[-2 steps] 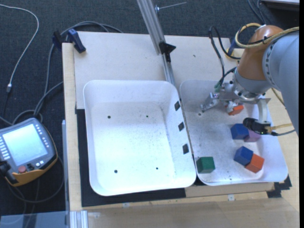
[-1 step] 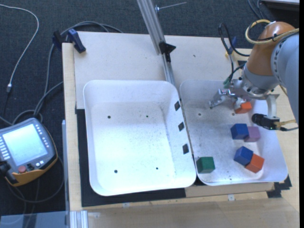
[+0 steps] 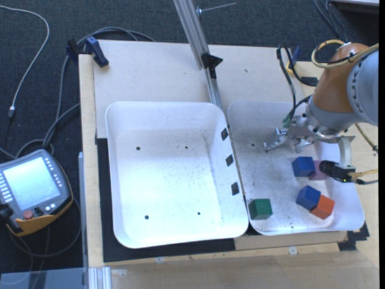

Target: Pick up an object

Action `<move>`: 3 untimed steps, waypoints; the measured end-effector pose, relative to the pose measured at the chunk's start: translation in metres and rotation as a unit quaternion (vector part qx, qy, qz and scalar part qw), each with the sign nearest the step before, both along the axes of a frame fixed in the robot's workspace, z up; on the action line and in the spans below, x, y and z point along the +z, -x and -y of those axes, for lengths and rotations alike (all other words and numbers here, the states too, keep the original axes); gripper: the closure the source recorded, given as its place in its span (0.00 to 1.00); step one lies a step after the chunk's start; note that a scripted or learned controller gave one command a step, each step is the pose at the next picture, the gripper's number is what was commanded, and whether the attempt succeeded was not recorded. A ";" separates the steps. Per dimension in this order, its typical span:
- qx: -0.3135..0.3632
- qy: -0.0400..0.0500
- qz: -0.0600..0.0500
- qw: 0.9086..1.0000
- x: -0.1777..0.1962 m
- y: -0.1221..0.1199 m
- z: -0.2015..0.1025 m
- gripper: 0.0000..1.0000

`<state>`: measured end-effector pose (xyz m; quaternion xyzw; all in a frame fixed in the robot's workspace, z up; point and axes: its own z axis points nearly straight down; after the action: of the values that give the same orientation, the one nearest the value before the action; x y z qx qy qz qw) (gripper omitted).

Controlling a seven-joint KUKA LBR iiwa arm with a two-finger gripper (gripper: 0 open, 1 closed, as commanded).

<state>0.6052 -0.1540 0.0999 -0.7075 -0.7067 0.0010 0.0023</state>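
We see the gripper [image 3: 278, 142] hanging over the right bin [image 3: 252, 125], its fingers spread and nothing between them; 4 blocks lie nearer the front: a blue block [image 3: 302, 166] against a pink block [image 3: 317, 170], another blue block [image 3: 308, 197] touching an orange block [image 3: 323, 207], and a green block [image 3: 260, 208] near the front edge.

Two white bins [image 3: 162, 116] side by side; two blue cubes [image 3: 302, 166], one green cube [image 3: 260, 208], one orange cube [image 3: 324, 206], one pinkish block [image 3: 317, 170]
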 end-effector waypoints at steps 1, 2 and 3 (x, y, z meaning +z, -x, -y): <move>0.001 -0.001 0.001 1.000 0.043 0.052 -0.035 0.00; 0.002 -0.001 -0.001 1.000 -0.003 0.068 -0.064 0.00; 0.002 0.001 0.005 1.000 0.000 0.006 -0.068 0.00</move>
<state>0.5991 -0.0860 0.1004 -0.7058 -0.7084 -0.0019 -0.0023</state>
